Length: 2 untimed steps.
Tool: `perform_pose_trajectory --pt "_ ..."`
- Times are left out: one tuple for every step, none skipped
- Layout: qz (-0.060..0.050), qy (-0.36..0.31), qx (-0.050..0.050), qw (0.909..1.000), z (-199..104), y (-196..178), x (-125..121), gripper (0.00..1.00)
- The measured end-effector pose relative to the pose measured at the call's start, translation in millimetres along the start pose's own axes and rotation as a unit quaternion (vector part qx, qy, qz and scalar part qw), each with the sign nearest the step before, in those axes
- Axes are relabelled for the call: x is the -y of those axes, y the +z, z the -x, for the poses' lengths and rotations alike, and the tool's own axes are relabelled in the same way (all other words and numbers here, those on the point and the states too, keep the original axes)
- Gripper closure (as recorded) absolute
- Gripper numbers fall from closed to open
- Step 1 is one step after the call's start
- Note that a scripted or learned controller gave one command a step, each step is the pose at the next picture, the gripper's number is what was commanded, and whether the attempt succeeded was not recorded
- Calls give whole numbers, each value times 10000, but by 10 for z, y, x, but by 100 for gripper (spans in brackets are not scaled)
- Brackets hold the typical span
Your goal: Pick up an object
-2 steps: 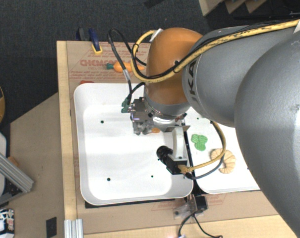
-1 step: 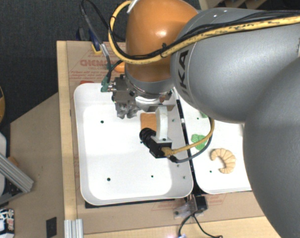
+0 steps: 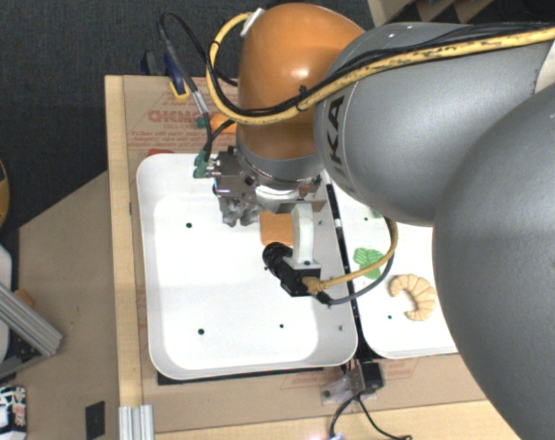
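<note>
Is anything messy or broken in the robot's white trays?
Nothing looks spilled or broken. The right bin holds a croissant and a green thing, both lying loose. An orange thing peeks out beneath the gripper in the left bin, mostly hidden by the arm, so what it is can't be told.

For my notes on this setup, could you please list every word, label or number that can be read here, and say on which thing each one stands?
"CHEM...": red printed letters on the cardboard sheet under the bins, the rest hidden by the arm.
"K": large dark letter on the grey arm, the following letters hidden.
Smaller red lines under "CHEM...": too blurred to read.
</note>
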<state>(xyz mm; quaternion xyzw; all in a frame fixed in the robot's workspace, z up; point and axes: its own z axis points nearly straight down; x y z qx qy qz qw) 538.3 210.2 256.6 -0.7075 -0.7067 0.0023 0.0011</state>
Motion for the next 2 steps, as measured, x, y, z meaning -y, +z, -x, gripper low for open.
perform_pose_trajectory --pt "-10 3 2 10000 33 353 -137 100" --pt "22 -12 -13 10000 -49 266 -82 100"
